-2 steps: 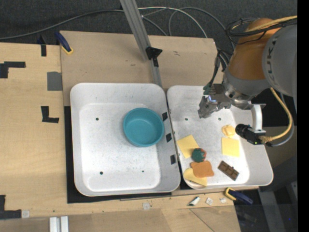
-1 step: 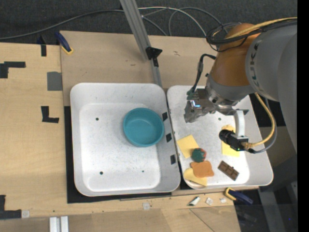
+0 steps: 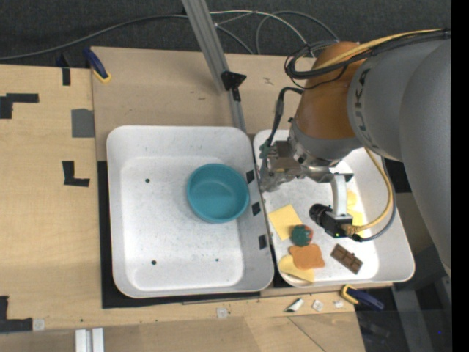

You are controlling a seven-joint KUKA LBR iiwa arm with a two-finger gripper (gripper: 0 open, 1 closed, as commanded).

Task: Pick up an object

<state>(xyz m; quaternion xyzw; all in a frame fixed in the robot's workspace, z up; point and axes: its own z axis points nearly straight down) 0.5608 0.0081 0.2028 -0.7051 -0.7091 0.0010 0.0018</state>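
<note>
My gripper (image 3: 272, 173) hangs over the far left part of the right bin (image 3: 392, 270), close to the wall between the two bins. Nothing shows between its fingers. Just in front of it lies a flat yellow square (image 3: 284, 218). Nearer the front sit a small green ball (image 3: 300, 235), an orange toast-shaped piece (image 3: 306, 257) on a pale yellow piece (image 3: 293, 271), and a brown chocolate bar (image 3: 346, 257). A teal bowl (image 3: 217, 192) stands in the left bin (image 3: 146, 218).
The grey arm with its orange band covers the far and right parts of the right bin. A slanted metal pole (image 3: 212, 50) rises behind the left bin. Cables loop on the bench behind the bins.
</note>
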